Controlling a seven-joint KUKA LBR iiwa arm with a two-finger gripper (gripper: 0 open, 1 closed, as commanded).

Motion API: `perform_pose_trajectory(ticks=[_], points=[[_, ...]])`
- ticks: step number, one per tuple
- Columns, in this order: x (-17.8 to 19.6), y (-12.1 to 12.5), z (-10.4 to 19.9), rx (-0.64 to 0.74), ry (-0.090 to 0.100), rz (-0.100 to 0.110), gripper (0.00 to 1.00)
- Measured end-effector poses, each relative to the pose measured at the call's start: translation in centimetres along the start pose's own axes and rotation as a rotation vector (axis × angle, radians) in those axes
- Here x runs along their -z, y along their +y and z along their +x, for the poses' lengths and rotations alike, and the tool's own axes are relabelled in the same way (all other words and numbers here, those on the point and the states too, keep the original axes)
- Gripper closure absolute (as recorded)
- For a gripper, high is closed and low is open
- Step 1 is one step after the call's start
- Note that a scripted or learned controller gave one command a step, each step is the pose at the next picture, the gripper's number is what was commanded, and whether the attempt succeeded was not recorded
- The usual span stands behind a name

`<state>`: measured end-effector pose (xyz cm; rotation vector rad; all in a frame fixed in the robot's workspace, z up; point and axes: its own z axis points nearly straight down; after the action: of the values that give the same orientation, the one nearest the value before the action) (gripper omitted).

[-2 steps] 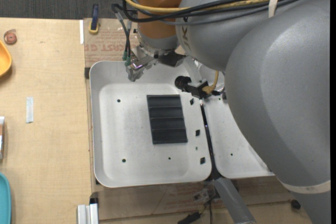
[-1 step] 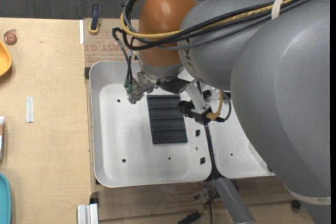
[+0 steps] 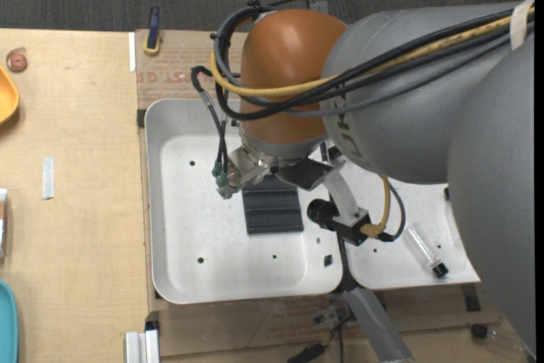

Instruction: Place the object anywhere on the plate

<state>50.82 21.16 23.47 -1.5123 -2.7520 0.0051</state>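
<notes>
Dark grey ribbed block, rectangular, lying flat on the floor of the left bin, toward its right half. Taken as the task's thing; nothing else of size lies in that bin. It sits just below the wrist, close to or touching the hardware above it; cannot tell which.

Handling (judgement): looks stiff and flat, probably light, rubber or plastic. The ridges should give grip and it is not fragile. Being low to the floor, it is best taken across the short width, along the ribbed long edges.

Gripper: mostly tucked under the orange band. Cannot tell whether it is wide, narrow, or holding anything. A small green part shows at its left side.

Arm pose: reaches in from the right, the wrist pointing steeply down over the left bin, with black and yellow cables looped around the band.

Outward: a clear tube with a black cap lies in the right bin. A yellow curved rim sits at the far left of the wooden bench; possibly the plate, cannot tell.
</notes>
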Motion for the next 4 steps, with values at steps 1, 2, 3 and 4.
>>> perform_pose_trajectory(ticks=[1,2,3,4], points=[[0.0,0.0,0.0,-0.001,0.0,0.0,0.0],[0.8,0.0,-0.3,-0.005,-0.001,0.002,1.0],[8.5,2.6,-2.0,0.265,-0.002,-0.003,1.0],[5.9,0.4,0.9,0.595,-0.001,-0.002,1.0]])
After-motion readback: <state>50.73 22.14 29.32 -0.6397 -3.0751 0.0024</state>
